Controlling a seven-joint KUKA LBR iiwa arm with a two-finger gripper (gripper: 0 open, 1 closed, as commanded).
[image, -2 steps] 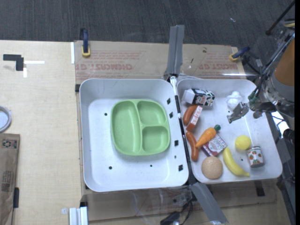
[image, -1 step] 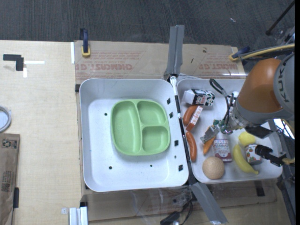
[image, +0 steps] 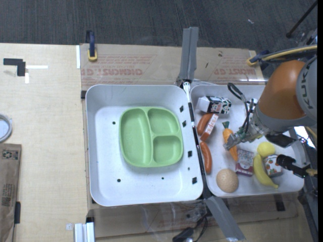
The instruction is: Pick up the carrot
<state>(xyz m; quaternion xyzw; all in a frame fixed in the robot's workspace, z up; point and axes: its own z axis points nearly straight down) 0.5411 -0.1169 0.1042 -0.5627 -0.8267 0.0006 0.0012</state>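
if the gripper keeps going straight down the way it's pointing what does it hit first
Most likely the carrot: the gripper hangs right over it in the right bin. Depth is hard to judge from this slanted view.

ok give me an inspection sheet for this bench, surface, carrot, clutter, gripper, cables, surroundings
surface: two white bins side by side on a wooden bench; left bin holds a green divided plate.
job's things: carrot lies in the right bin, orange with a green top, partly under the gripper.
clutter: sausage, egg, banana, lemon, small cartons and packets around the carrot.
gripper: gripper low over the carrot, finger state unclear.
cables: dark cable looping above the right bin.
surroundings: tape roll at the left edge, clamp at the back, dark floor beyond.
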